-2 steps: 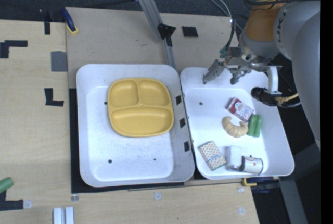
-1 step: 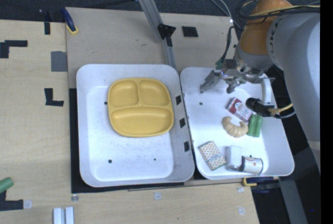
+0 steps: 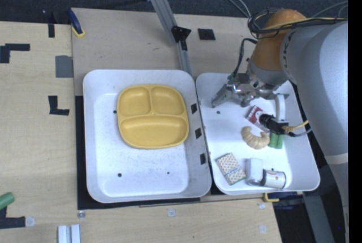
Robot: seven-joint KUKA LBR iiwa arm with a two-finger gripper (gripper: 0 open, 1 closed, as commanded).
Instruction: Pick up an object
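The end effector point(image 3: 248, 105) hangs over the far half of the right bin point(image 3: 222, 129), at the end of the grey arm point(image 3: 325, 66) that comes in from the right. Its two metal fingers point(image 3: 219, 100) are spread wide apart, one slanting out toward the wall between the bins and the other pointing down on the arm's side, and nothing is gripped between them.

The loose things all lie in that right bin. A small red and white packet point(image 3: 254, 115) sits just below the spread fingers (whether a fingertip touches it cannot be told from this angle). Just in front of it lies a tan croissant-shaped piece point(image 3: 255, 138), with a small green piece point(image 3: 276, 142) touching or just beside its right end. Nearer the front wall are a checkered packet point(image 3: 230, 168), lying flat and turned at a slant, and beside it to the right a white and silver cylinder point(image 3: 267, 177) on its side.

The left bin point(image 3: 102, 123) holds a yellow divided plate point(image 3: 153, 116), lying flat toward its far side, well apart from the end effector. Both bins rest side by side on the pale wooden worktop point(image 3: 124, 44).
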